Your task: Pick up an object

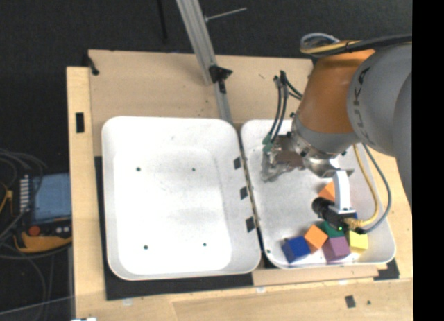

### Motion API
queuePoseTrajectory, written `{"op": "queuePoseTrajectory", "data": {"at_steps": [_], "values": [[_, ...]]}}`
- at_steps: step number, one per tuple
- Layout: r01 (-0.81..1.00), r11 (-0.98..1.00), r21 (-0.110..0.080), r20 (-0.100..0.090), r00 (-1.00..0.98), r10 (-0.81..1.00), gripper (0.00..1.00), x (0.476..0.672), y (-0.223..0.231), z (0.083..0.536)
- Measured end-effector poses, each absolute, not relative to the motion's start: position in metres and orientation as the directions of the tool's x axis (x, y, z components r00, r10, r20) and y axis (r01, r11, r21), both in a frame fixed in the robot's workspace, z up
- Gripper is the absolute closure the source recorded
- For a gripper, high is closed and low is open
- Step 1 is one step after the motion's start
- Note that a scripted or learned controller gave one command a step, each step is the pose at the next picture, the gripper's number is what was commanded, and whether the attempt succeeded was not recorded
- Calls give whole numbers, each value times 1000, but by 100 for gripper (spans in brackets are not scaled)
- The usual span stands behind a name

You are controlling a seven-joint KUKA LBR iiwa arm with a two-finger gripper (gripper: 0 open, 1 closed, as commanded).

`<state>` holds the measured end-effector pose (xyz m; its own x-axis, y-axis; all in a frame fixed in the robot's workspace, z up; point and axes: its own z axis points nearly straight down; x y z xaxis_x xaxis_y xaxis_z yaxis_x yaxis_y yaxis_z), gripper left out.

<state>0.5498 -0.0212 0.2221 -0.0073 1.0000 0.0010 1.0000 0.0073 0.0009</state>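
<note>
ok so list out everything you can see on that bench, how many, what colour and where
bins: two, white, side by side on the bench
blue block: one, right bin, near corner
orange block: one, right of the blue one
purple block: one, right bin's near edge
yellow block: one, right of the purple
green block: one, partly hidden, behind the purple
metal pole: one, grey, slanting behind the bins
arm: grey and orange, over the right bin
gripper: in the right bin's far left part

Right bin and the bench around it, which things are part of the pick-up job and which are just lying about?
Part of the job:
- gripper, over the right bin
- blue block
- orange block
- purple block
- yellow block
- green block

Lying about:
- left bin
- metal pole
- blue box with cables beside the bench
</note>
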Motion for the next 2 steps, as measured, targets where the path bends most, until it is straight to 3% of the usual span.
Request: {"op": "queuePoseTrajectory", "data": {"at_steps": [2], "values": [[1000,8,1,2,-8,1000,100,562,67,231]]}}
